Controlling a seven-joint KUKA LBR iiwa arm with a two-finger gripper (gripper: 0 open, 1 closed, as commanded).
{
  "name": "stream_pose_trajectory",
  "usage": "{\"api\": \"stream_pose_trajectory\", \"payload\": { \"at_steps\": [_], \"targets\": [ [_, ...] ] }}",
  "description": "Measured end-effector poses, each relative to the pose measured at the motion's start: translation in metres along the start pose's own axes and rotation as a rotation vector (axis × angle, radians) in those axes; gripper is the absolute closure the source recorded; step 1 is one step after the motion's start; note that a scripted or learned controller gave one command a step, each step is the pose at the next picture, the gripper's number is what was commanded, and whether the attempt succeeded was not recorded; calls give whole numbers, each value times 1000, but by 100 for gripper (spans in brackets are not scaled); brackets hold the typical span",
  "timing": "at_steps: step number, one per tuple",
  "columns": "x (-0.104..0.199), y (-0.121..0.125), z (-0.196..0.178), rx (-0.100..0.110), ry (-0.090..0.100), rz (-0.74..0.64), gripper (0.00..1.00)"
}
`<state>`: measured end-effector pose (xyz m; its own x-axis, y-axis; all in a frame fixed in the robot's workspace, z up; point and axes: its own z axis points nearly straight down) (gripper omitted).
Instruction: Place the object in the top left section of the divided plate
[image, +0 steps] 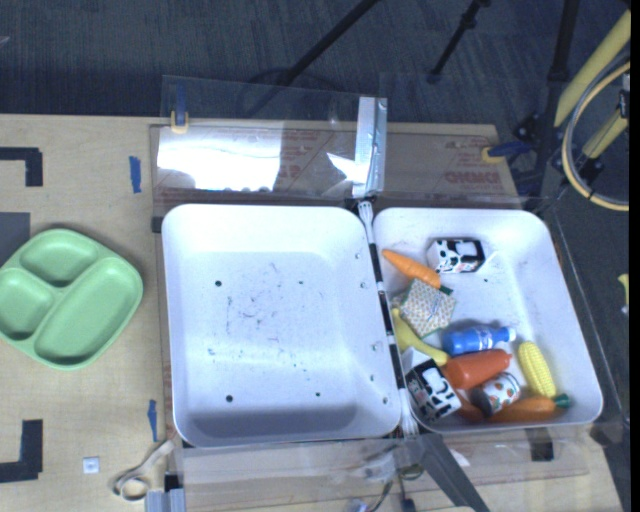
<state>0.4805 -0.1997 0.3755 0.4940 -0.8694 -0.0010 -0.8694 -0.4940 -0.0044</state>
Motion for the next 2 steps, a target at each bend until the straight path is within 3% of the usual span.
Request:
{"api": "stream_pose_trajectory", "payload": {
  "at_steps": [1, 2],
  "targets": [
    [14, 8, -27, -1, 0, -120, 100],
    [9, 5, 20, -1, -1, -394, 100]
  ]
}}
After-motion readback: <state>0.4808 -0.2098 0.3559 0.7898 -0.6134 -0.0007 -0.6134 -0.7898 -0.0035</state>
